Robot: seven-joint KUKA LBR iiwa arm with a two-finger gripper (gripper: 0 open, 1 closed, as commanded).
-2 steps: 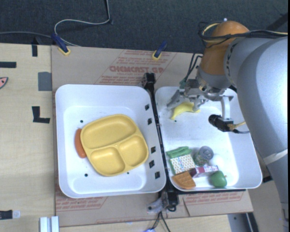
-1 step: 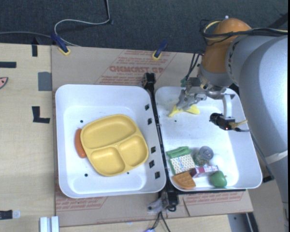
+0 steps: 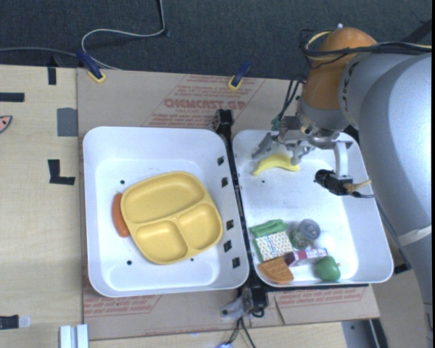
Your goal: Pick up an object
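On the left, the wooden surface (image 3: 29, 216) carried black tape marks and a pink shape cut off at the frame's left edge. The left bin (image 3: 101, 194) held a yellow divided tray (image 3: 171, 216), lying at a slant with its three compartments up; an orange object (image 3: 119, 216) peeked from under the tray's left rim, most of it hidden, so its kind could not be made out.

In the right bin (image 3: 362, 238), a yellow banana (image 3: 277, 165) lay near the far edge, its long axis running roughly left to right, the left end dipping slightly toward the camera and the curve bowed upward in the view. Along the near edge sat a cluster: a green packet (image 3: 267, 229), a small printed box (image 3: 274, 246), an orange-brown wedge (image 3: 278, 270), a grey round object (image 3: 306, 231), a thin pink-and-white item (image 3: 309, 254) and a green ball-like fruit (image 3: 328, 269). Their labels were too small to read.

The pincer (image 3: 284, 148) hung right over the banana, its two fingers spread to either side of it; whether they touched the fruit could not be told, and nothing was clearly clamped between them. The grey arm (image 3: 399, 122) with its orange band (image 3: 333, 71) covered the bin's far right corner.
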